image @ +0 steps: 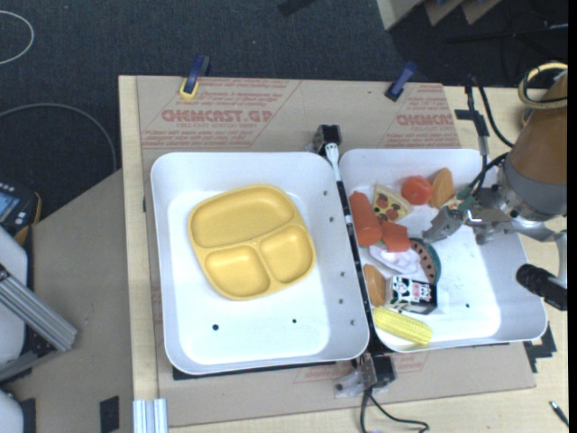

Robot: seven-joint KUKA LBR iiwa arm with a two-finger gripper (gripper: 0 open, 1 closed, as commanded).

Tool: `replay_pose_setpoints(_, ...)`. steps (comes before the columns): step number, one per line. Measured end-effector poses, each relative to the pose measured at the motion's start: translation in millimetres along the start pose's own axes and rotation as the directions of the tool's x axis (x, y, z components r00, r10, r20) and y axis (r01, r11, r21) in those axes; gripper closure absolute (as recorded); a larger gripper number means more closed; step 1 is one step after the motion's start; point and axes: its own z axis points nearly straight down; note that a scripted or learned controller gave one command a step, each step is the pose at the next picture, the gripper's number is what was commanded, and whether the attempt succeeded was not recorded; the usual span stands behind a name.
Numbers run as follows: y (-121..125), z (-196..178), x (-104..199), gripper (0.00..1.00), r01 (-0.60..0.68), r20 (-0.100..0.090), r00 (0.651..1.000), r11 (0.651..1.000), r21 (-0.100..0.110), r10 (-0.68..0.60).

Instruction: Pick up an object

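Note:
The right bin (478, 305) holds a cluster of toy food along its left side. There are red sausage pieces (364, 216), a pizza slice (389, 203), a tomato (416, 189), a bread piece (442, 186), a watermelon slice (427, 262), a cow-patterned carton (414, 293), a bun (375, 286) and a corn cob (402, 327). My gripper (453, 230) hangs over the middle of this bin, just right of the watermelon slice and below the bread. It is open with nothing between its fingers.
The left bin (261, 332) carries a yellow divided plate (251, 240). A black divider with clamps (342, 207) runs between the two bins. The arm's orange band (546, 142) and cables (482, 124) sit over the right bin's far right corner.

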Motion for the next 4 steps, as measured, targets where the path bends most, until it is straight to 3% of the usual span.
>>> replay_pose_setpoints(2, 4.6, 89.3, 5.9, 0.00, 0.000, 0.000, 1.000, 1.000, 0.000, 0.000)
replay_pose_setpoints(3, 4.6, 110.3, 6.5, 0.00, 0.000, 0.000, 1.000, 1.000, 0.000, 0.000)
replay_pose_setpoints(4, 6.4, 96.4, 5.7, 1.00, -0.001, 0.002, 1.000, 1.000, -0.008, 0.001)
